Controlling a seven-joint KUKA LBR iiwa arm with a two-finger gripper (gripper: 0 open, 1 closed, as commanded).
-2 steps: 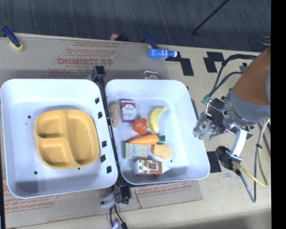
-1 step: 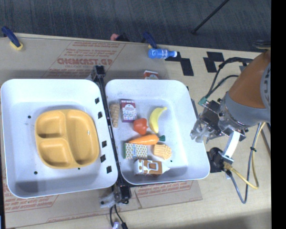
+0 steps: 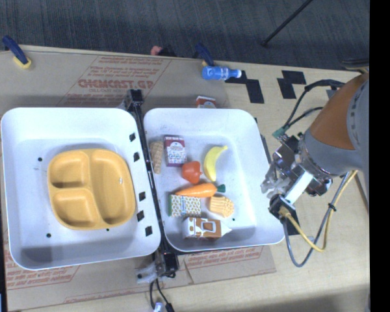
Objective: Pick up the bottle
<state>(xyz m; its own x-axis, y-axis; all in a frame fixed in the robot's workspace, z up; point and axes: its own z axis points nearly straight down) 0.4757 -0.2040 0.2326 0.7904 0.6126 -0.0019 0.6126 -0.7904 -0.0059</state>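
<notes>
A small blue bottle (image 3: 219,73) lies on its side on the cardboard behind the right bin (image 3: 247,125), outside both bins. My gripper (image 3: 272,183) hangs just past the right bin's right rim, at about the height of the carrot and far from the bottle. I see nothing held in it.
The right bin holds a red box (image 3: 175,150), a banana (image 3: 213,161), a tomato (image 3: 191,171), a carrot (image 3: 195,190), a corn cob (image 3: 221,205), a patterned packet (image 3: 184,205) and a small carton (image 3: 203,227). A yellow divided plate (image 3: 91,188) lies in the left bin (image 3: 19,129).
</notes>
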